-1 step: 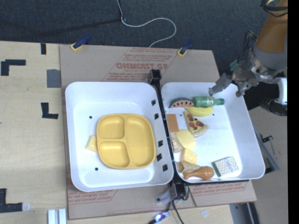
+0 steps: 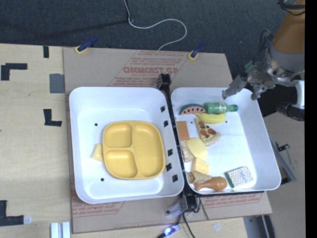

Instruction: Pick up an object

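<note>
A: What's seen on the bench, biggest first?

B: Two white bins. Left bin (image 2: 81,108): a yellow divided plate (image 2: 133,149) is set at its centre. Right bin (image 2: 257,148): toy food is bunched along its left wall — banana (image 2: 212,118) and green bottle (image 2: 220,107) at the far-left corner, pizza slice (image 2: 208,133) beside them, drumstick (image 2: 212,184) and a patterned sponge (image 2: 239,176) by the near edge.

A: Gripper?

B: The gripper (image 2: 243,89) is seen above the right bin's far edge, w/ nothing gripped. Open or closed can't be told.
</note>
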You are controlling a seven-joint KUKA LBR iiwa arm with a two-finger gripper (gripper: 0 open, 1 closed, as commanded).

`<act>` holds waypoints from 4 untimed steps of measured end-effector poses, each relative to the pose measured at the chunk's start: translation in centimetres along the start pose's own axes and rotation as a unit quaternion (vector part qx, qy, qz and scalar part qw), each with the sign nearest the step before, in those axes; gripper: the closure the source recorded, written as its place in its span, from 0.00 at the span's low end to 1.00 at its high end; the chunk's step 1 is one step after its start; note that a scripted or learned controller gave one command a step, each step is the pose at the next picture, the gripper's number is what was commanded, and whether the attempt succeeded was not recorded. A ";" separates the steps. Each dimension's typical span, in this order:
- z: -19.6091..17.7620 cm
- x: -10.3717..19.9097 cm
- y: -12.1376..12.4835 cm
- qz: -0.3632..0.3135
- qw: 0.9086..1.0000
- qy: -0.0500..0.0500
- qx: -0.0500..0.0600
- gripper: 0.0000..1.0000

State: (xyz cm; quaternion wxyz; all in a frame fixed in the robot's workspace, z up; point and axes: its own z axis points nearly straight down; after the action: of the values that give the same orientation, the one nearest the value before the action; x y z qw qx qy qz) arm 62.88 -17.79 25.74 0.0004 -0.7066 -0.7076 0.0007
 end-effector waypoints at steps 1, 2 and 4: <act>5.7 1.0 0.2 0.000 1.000 0.000 0.002 0.00; 11.8 0.5 0.4 0.000 1.000 0.000 0.002 0.00; 15.7 0.7 0.5 -0.001 1.000 0.001 0.000 1.00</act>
State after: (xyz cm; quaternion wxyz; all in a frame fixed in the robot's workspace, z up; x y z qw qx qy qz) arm 63.35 -17.07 10.01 0.0008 -0.7056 -0.7086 -0.0003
